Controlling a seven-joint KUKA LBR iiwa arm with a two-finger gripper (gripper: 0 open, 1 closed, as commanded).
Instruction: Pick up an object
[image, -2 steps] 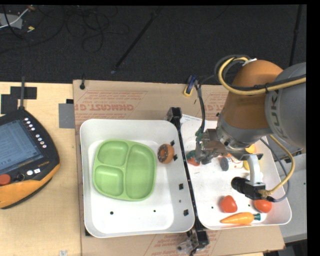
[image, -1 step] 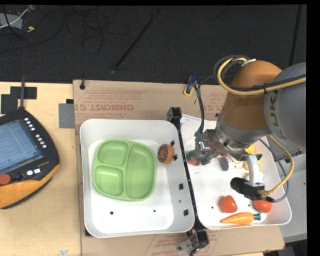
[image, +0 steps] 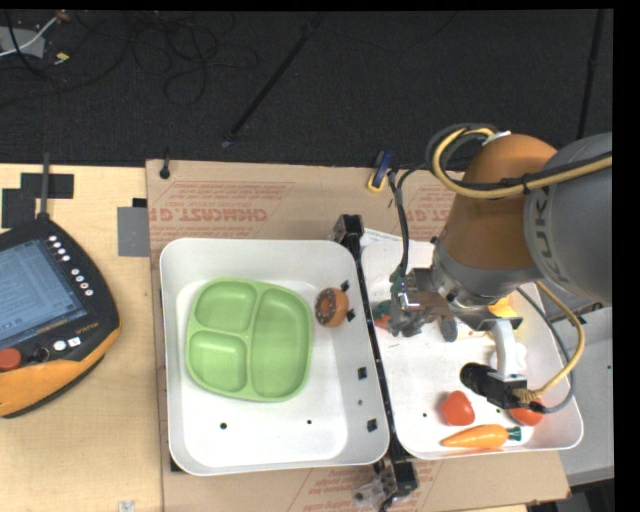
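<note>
Carrot (image: 478, 436): you see it at the right bin's (image: 420, 420) near edge, tomato (image: 458, 407) just beyond.
Gripper (image: 405, 318): low at that bin's left side; grip — you cannot tell.
Left bin (image: 200, 440): green tray (image: 250, 340), donut (image: 331, 306).

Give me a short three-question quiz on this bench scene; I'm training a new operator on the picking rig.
1. True or false: the green three-compartment plastic plate lies in the left shallow white bin.
2. Which bin holds the orange plastic carrot?
A. the left bin
B. the right shallow white bin
3. Fill in: the small round brown-and-orange toy sits beside the plate's ____ edge, as the camera sees it.

Key
1. True.
2. B; the carrot lies near that bin's front edge, beside a red toy tomato.
3. Right.
</note>
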